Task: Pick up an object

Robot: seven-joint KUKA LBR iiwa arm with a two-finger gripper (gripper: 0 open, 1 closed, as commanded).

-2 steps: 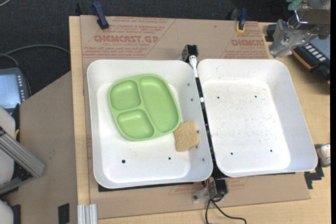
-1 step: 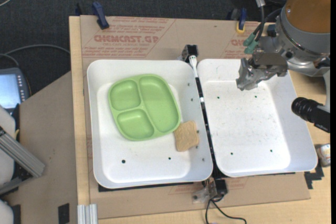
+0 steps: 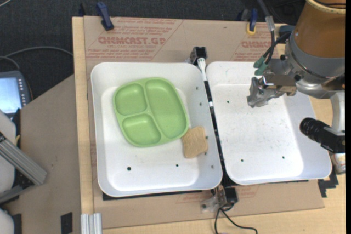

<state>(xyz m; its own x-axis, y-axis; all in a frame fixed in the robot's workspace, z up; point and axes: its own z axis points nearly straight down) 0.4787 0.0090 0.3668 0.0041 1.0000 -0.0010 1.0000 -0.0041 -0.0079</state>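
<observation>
While both objects lie untouched in the left-hand shallow white plastic bin (image 3: 104, 134), the pick looks to me not yet begun: nothing is lifted and nothing sits between the fingers. Starting at the left, that bin holds a pale green plastic plate divided into three compartments (image 3: 150, 112), lying flat toward the bin's upper middle, its compartments bare. Just beside the plate's lower right edge, touching or nearly so, lies a small tan square sponge-like block (image 3: 194, 142), close to the bin's right wall. Moving right across the black divider, the right-hand shallow white bin (image 3: 263, 161) shows only its speckled floor. Above its upper part hangs the grey two-finger gripper (image 3: 256, 97), well apart from plate and block; whether its fingers are spread or pressed together I cannot tell. Left to do: cross over, descend, grasp, lift.
</observation>
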